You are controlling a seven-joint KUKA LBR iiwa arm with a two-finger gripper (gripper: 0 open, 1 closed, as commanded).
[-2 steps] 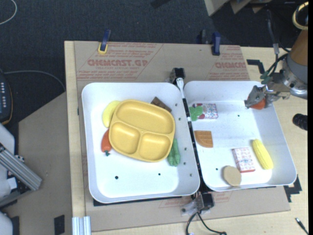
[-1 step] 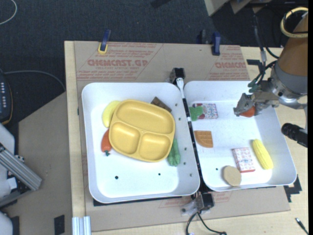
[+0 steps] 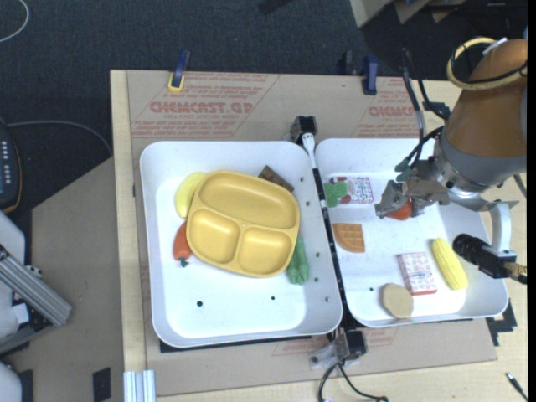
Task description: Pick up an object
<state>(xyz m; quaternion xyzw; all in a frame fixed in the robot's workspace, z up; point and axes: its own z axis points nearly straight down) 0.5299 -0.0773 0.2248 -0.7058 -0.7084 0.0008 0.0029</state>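
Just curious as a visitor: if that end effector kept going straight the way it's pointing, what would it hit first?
Probably the small red object right under the end effector, which points down into the right bin. Depth is hard to judge from above; it may already touch.

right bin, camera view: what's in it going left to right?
Green toy → waffle piece → round tan piece → small pink box → corn cob. Left out: the patterned card and the red item by the gripper, since both overlap others in the order.
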